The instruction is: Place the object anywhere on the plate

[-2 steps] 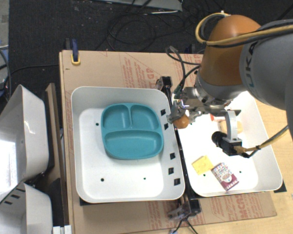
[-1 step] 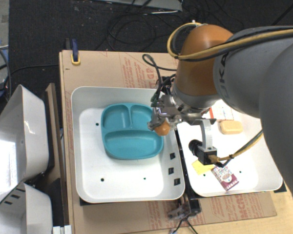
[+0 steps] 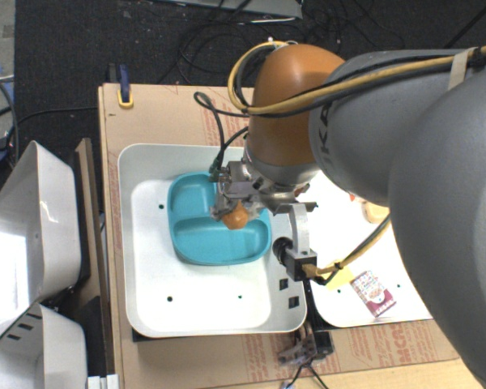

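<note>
Over the left bin (image 3: 146, 241), seen from the fixed camera above the bench, the grey arm (image 3: 405, 136) reaches in from the right, its orange band (image 3: 296, 96) hanging above a blue plate (image 3: 198, 245). The plate lies in the middle of that bin, a little toward its far side, and has a raised ridge dividing it into sections. Below the wrist the gripper (image 3: 233, 209) points down at the plate's right part. A small orange-brown object (image 3: 237, 217), rounded and hard to identify further, sits right at the tips, and the fingers appear to be pinching it, though the wrist hides much of them. The object is over the plate's surface, near the dividing ridge; whether it already touches the plate or hangs just above cannot be told from this slant.

In the right bin (image 3: 348, 310), mostly covered by the arm, a small printed packet (image 3: 374, 292) lies toward the near side.

By my reading the carrying is done: the object is above its target. What is left is to set it down, let go, and lift clear without dragging it off.
</note>
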Robot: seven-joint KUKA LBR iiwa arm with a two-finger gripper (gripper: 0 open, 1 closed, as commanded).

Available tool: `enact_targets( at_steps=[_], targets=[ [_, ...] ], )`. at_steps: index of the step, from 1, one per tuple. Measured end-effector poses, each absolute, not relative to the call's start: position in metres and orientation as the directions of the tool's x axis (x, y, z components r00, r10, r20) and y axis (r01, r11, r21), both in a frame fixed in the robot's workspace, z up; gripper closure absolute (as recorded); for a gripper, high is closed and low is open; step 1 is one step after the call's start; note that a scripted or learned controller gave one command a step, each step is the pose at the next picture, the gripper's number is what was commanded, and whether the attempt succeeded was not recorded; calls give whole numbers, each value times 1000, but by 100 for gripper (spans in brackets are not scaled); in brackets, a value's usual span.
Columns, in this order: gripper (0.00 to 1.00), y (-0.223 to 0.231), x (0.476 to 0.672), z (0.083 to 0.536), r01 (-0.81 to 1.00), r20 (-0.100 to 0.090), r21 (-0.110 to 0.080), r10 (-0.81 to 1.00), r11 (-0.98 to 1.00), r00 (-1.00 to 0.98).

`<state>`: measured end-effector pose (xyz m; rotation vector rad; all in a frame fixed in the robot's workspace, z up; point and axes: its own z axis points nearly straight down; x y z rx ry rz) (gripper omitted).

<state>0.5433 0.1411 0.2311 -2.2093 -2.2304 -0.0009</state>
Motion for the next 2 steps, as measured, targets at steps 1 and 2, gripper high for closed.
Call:
enact_targets(
  at_steps=[1,2],
  targets=[
    [100,162,534,224,1000,0,-3,1000,6,-6],
    [0,160,534,225,1000,-1,-2,1000,3,-3]
  ],
)
